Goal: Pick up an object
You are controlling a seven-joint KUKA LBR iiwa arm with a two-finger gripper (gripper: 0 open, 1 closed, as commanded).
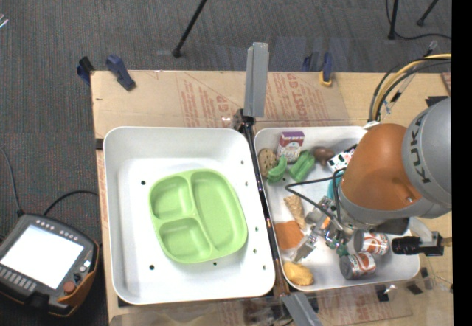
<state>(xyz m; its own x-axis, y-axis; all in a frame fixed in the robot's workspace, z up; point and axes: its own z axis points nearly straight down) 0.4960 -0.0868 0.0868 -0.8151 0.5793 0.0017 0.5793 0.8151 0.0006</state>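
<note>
Looking down on the bench, I have the arm (383, 170) reaching in from the right over the right bin (310, 133), with its gripper (318, 232) lowered among the clutter near that bin's near-left part. The metal fingers (308, 245) look parted, and I see nothing between them, so I judge that no object is held yet. The tips hang just beside an orange wedge-shaped piece (286, 233) and right above a yellowish lump (299, 273) at the near edge; either could be the target, though I cannot tell which. Just right of the gripper lie 2 small cans (363, 257) on their sides, touching each other. At the far end of this bin sit a green toy (291, 167), a small carton with a purple top (290, 146) and a brown piece (322, 153). The left bin (125, 162) holds 1 green divided plate (198, 214), well apart from the gripper. As I read it, the approach is done, while closing, lifting and clearing the bin are all left.
</note>
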